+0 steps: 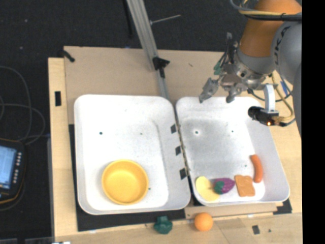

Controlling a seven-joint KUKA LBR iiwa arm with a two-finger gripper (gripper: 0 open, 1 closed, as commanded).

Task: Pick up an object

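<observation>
My gripper [219, 94] hangs over the far edge of the right bin [223, 136], its two fingers spread apart with nothing between them. Along that bin's near edge lie a pale yellow disc [204, 188], a purple and green toy [222, 186], an orange block [245, 185] and a red-orange sausage [257, 168]. In the left bin [122, 131], a yellow bowl [125, 181] sits at the near side. All these objects are well away from the gripper.
An orange ball [203, 221] and a small green object [163, 225] lie on the bench in front of the bins. A slanted metal rail [144, 29] rises behind the bins. A pendant screen [9, 169] sits at the far left.
</observation>
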